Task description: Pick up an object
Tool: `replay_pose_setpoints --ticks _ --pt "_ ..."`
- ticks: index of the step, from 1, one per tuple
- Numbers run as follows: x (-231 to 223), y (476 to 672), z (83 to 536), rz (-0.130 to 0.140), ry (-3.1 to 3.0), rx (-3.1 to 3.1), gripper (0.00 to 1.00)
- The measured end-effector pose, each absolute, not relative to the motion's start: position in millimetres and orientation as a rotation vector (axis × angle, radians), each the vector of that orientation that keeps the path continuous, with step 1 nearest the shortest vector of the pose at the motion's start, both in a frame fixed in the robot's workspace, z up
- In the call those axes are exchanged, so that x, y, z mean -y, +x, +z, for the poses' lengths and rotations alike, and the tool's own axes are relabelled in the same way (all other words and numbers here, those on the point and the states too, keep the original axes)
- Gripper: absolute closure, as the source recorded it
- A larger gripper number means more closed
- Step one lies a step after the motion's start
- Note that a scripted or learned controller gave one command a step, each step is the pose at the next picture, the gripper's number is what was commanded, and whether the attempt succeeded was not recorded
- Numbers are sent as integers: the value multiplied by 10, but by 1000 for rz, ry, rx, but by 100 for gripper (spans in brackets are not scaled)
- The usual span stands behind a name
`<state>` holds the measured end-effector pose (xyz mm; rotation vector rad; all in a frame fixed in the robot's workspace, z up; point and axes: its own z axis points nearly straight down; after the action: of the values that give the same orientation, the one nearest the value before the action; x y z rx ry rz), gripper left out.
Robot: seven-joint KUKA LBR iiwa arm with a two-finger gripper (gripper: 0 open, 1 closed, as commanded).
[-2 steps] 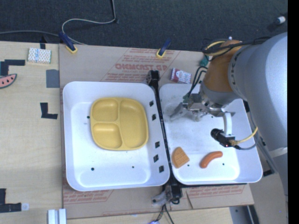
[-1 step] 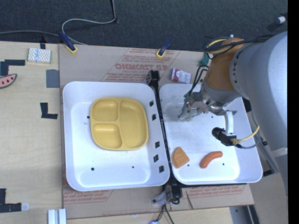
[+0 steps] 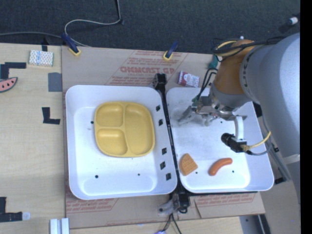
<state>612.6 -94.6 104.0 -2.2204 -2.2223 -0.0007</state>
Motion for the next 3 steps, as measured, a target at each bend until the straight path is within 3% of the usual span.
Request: replay_pose_setpoints --ticks 1,2,3 --pt "942 6123 1132 -1 -2219 2221 100" --pt "942 6122 1130 -1 -2219 2221 0" --pt "990 6107 855 1 -2221 2223 0"
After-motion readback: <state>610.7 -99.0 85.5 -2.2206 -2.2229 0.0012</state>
